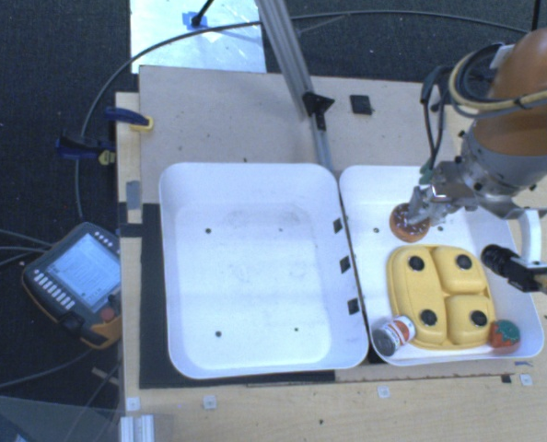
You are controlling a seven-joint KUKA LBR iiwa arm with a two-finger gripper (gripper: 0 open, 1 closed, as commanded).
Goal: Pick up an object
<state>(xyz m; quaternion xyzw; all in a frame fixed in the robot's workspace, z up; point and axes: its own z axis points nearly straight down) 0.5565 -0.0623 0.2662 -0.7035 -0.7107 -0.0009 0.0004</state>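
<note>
The claw (419,210) hangs low over the right bin (370,191), at about twelve o'clock in that bin, right on top of a small round brown thing (404,226) that looks like a little donut; I cannot tell how the claw is set, or if it has hold of anything, because the arm (513,109) covers it from above; my guess is that the donut is the thing it wants, since the claw sits just over it; the donut lies on the bin floor, touching or almost touching the claw tip; at six o'clock from it lies a big yellow tray (439,295) with four bumps, flat in the middle of the bin, likely too wide to pinch; at the tray's seven o'clock a small can (395,331) lies tipped on its side against the bin wall; at five o'clock a red toy like a strawberry (505,333) sits in the corner; the left bin (177,274) lies beside it on the surface (227,118); the donut is small and flat, so it may slip.
</note>
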